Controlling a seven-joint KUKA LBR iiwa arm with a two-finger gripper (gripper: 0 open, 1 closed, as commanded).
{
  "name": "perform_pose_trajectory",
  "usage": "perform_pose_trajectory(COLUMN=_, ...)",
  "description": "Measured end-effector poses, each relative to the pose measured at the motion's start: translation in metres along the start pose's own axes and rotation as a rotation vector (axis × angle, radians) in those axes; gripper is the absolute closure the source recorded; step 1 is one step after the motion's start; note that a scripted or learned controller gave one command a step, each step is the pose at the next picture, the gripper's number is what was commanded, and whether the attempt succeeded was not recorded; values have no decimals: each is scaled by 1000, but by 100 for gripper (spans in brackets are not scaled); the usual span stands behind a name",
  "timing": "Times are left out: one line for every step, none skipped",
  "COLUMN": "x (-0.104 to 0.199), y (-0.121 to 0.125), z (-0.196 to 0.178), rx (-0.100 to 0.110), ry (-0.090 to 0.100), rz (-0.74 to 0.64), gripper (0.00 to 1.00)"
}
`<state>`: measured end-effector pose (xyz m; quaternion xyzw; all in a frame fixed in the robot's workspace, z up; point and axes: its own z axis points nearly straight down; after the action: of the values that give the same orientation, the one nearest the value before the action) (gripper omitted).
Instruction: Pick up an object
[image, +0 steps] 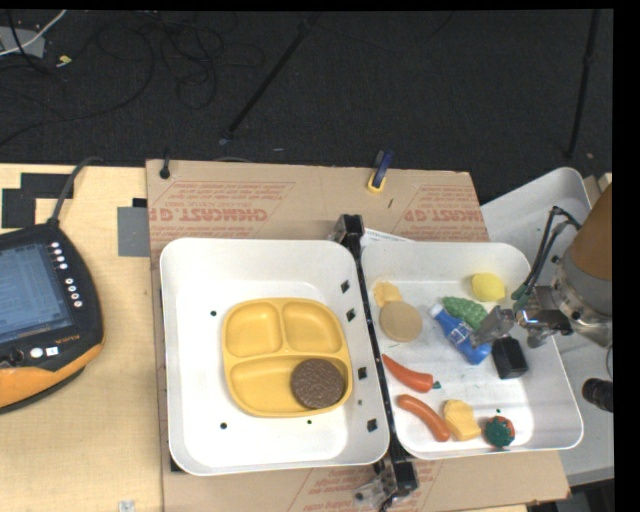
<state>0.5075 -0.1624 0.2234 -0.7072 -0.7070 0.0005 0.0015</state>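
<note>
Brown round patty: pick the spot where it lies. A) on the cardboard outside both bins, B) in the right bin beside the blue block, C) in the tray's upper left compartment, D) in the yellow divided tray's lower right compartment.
D: the brown round patty sits in the lower right compartment of the yellow divided tray, in the left white bin.

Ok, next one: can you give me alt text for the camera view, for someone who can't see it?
The arm's tool hovers low in the right bin, beside a blue object and among toy foods such as a yellow lemon and an orange carrot. The left bin holds a yellow divided plate with a brown patty in one compartment.
</note>
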Motion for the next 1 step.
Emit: perform_pose_trajectory(x=101, y=-34, z=24, rx=5, ry=4, rz=-7, gripper=0)
